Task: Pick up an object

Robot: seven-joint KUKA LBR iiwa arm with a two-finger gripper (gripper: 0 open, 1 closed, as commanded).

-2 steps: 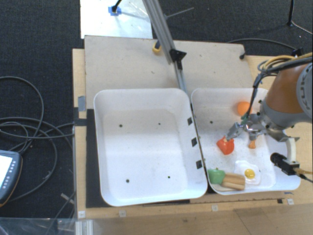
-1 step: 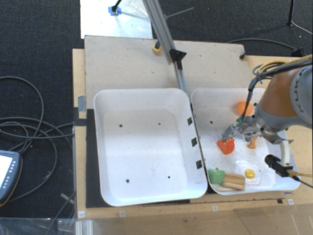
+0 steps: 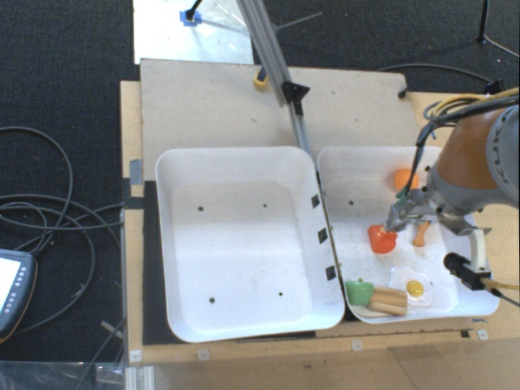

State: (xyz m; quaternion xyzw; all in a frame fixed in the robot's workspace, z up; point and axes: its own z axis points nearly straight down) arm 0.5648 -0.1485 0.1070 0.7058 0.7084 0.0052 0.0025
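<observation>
Two shallow white plastic bins sit side by side on the pale wooden desk [image 3: 203, 104]; the left bin [image 3: 187, 169] has nothing for the arm to work on, so all the action is in the right bin [image 3: 345, 169]. Grey arm with orange band [image 3: 475, 157] reaches in from the right and bends down over that bin, which puts the claw [image 3: 398, 220] low, right at the small red rounded toy [image 3: 382, 239]. Red toy lies mid-bin, just left of and below the claw tip, touching or nearly so; can't tell whether the claw is spread or pinched, the wrist blocks it, and nothing shows the toy between the tips, so no grasp claimed.

Other candidates: an orange round ball-like piece [image 3: 403, 179] near the bin's back, partly behind the arm; a thin orange carrot-like stick [image 3: 421, 234] just right of the claw; a green rounded piece [image 3: 358, 290], a tan wooden cylinder [image 3: 387, 301] and a white fried-egg toy with yellow yolk [image 3: 414, 287] bunched at the front wall, likely because the bin floor slopes them there. Those three crowd each other, poor targets. Red toy stands clear of the rest, probably why the claw is on it.

Judgement: approach or closing stage, pick not done. Risk: the rounded toy slips sideways out of the claw.
</observation>
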